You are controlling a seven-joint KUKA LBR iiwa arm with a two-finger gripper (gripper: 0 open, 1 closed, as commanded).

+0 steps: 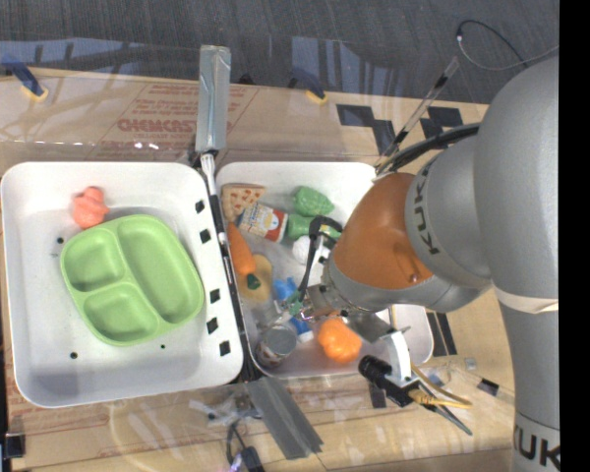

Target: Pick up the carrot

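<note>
Wooden bench (98,131) under clear plastic sheeting, dark carpet beyond it; two shallow white bins side by side, a grey taped divider strip (213,87) running back from the seam between them.

The arm (482,195) dominates the right side of the frame, grey with its orange band (379,239) hanging directly over the right bin (369,172). We cannot make out the gripper under the wrist, so whether the pincer is spread or pressed together we cannot tell.

Left bin (29,264): a green three-compartment plate (130,278), and a pinkish-orange toy (90,206) just beside its upper left corner. Well apart from the work.

Right bin is crowded. The carrot (241,252) lies along the left wall, long axis running roughly front to back, near the black clips on the bin seam. Just beside it: a pizza slice toy (242,202), a red-labelled bottle (265,223) lying on its side, a green pepper-like toy (313,202), a small blue piece (284,290), a metal can (275,343), an orange round fruit (338,340).

Risks, as we judge them:
- Carrot sits tight to the wall; one finger may land on the rim or seam clips rather than beside the carrot.
- Neighbours are touching or nearly so; a closing pinch could catch the bottle or the yellowish piece (260,275) next to the carrot instead.
- Tapered, smooth shape may squirt out under a pinch.
- The orange fruit is similar in colour; a mistaken target is possible.
</note>
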